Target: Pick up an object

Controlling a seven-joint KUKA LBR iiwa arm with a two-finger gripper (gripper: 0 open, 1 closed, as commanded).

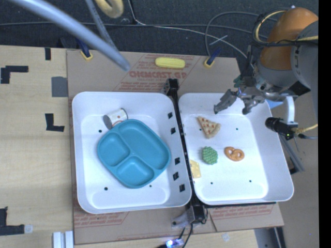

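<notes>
While poised over the upper edge of the right bin (269,187), gripper (237,106) spread wide, fingers splayed and holding nothing. Clearly the approach step, with no grasp begun. Candidates low and left of it on the bin floor: waffle slice (208,126) nearest, just below and left of the fingers; green berry (209,155) lower, toward the middle; pretzel (234,153) to its right; yellow piece (195,168) hard against the left wall. Next move probably: shift left and down over the waffle slice, descend, close. Neighbours well apart, so little risk of a double catch. Left bin (83,154), middle left of frame: blue divided tray (133,151) and small cup (116,118) on its side. Red lettering on the cardboard (150,76) at upper centre, too blurred to read.
</notes>
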